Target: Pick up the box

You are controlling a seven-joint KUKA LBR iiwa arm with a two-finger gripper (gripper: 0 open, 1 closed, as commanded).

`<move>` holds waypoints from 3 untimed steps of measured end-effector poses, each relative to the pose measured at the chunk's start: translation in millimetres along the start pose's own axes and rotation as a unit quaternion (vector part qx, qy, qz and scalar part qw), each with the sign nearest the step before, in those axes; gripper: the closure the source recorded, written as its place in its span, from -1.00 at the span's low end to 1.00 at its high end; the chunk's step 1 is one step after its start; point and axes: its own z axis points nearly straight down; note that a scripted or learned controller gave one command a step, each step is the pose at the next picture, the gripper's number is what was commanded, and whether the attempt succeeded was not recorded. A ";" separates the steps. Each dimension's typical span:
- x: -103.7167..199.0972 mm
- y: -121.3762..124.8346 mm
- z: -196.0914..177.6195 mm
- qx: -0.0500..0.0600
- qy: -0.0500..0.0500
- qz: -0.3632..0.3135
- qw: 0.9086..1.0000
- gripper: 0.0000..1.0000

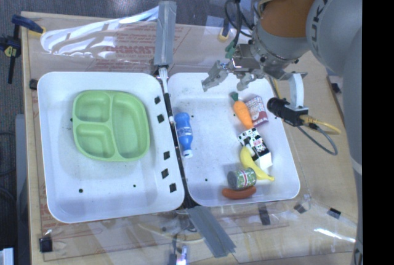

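Broadly, two shallow white plastic bins sit side by side on the bench, hinged together along a dark central seam, so anything lifted from one can be carried straight across to the other. Over the far rim of the right bin (203,193) hangs the grey arm with its orange band, reaching in from the right; its two-finger metal gripper (229,79) is spread wide with nothing between the fingers, poised above bare floor near the bin's back edge, apart from every object. That open stance suits an approach, not a carry.

The left bin (55,134) holds a pale green divided plastic tray (111,124), lying flat near its middle and well away from the work.

In the right bin the clutter lines its right side. The black-and-white patterned small carton box (255,145), the thing to be picked up, lies slightly tilted there, pressed in on both ends: an orange plastic carrot (242,112) just above it and a yellow plastic banana (255,168) touching its lower side. A red-and-white crumpled packet (256,108) lies beside the carrot. Below the banana sit a small green-labelled tin can (241,178) and a red sausage-shaped toy (239,192). Alone near the seam lies a blue plastic bottle (183,133).

Because of that crowding, I judge the fingers would need to close across the box's free long sides.
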 end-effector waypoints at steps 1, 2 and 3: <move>-49.5 18.5 78.8 0.000 0.000 0.054 0.999 -1.00; -42.1 5.1 192.4 -0.002 -0.001 0.147 0.989 -1.00; -44.4 46.8 192.3 -0.001 0.002 0.222 0.975 -1.00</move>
